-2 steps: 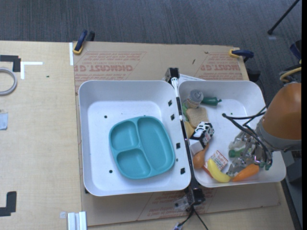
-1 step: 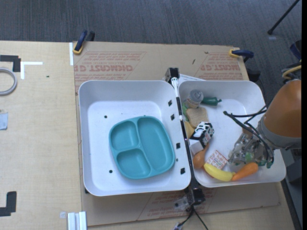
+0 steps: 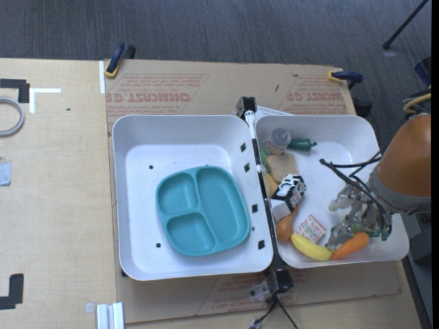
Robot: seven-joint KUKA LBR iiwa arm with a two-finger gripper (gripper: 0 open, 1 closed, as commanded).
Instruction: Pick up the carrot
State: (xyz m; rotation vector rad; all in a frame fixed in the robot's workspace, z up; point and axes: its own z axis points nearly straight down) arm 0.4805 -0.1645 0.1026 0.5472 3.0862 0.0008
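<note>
The orange carrot (image 3: 352,245) lies on the floor of the right bin (image 3: 357,132), against its front wall near the right corner. It rests on its side, its thin end pointing left toward a yellow banana (image 3: 310,247). My gripper (image 3: 355,226) hangs open directly over the carrot, its tips just above and to either side of the thick end. Nothing is held between the fingers. The arm's orange band (image 3: 410,162) rises at the right, above the bin's right wall.
The right bin also holds a white and red packet (image 3: 312,228), an orange round thing (image 3: 285,228), a black-and-white toy (image 3: 291,189), a tan piece (image 3: 281,164), a grey-capped item (image 3: 279,139) and a green item (image 3: 302,143). A teal divided plate (image 3: 202,210) lies in the left bin (image 3: 130,184).
</note>
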